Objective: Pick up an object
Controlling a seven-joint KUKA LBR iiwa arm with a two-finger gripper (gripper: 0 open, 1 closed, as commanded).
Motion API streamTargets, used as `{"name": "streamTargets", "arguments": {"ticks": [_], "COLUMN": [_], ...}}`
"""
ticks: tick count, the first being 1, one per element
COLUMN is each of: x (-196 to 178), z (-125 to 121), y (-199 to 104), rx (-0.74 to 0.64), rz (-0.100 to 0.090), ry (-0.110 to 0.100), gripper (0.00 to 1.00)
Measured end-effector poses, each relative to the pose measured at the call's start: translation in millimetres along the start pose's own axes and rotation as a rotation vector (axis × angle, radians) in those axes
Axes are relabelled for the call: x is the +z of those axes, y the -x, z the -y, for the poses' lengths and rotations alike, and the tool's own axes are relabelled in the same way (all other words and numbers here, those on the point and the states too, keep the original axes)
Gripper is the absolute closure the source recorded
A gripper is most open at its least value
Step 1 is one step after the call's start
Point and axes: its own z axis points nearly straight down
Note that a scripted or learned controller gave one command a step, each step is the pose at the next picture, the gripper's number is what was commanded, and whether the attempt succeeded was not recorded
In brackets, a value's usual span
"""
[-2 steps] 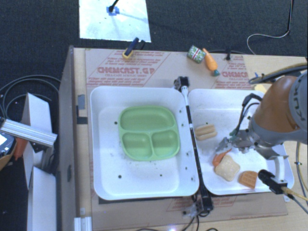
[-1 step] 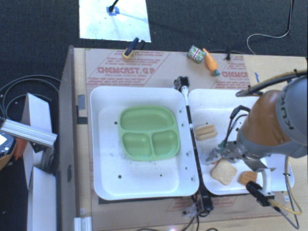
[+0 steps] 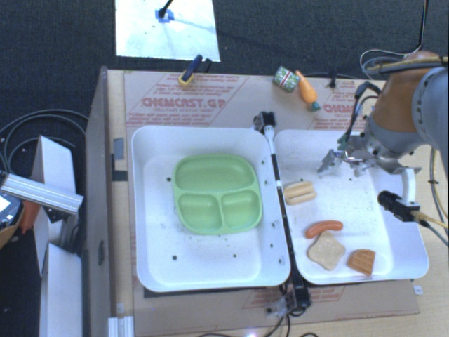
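Note:
The right bin (image 3: 403, 248) holds a hot dog bun (image 3: 299, 192), a red sausage (image 3: 324, 227), a slice of toast (image 3: 327, 250) and a brown waffle piece (image 3: 362, 261). My gripper (image 3: 342, 164) hovers over the far part of that bin, up and to the right of the bun. Its metal fingers are spread open and nothing sits between them. The grey arm with its orange band (image 3: 403, 104) comes in from the right.
A green divided plate (image 3: 216, 192) lies in the left bin (image 3: 151, 188). Behind the bins on the cardboard are a small can (image 3: 285, 78), a toy carrot (image 3: 307, 90) and a yellow clamp (image 3: 189, 72). A black divider (image 3: 277, 188) runs between the bins.

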Motion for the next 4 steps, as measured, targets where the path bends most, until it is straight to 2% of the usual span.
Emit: {"name": "streamTargets", "arguments": {"ticks": [1, 2, 3, 4], "x": [58.9, 9.1, 59.1, 54.7], "z": [54.3, -19.9, 44.4, 106.4], "y": [-15.1, 4.1, -28.6, -41.7], "rx": [0.003, 0.000, 0.003, 0.003], "rz": [-0.002, -0.001, -0.002, -0.002], "ry": [-0.006, -0.001, -0.006, -0.006], "gripper": [0.00, 0.00, 0.00, 0.00]}}
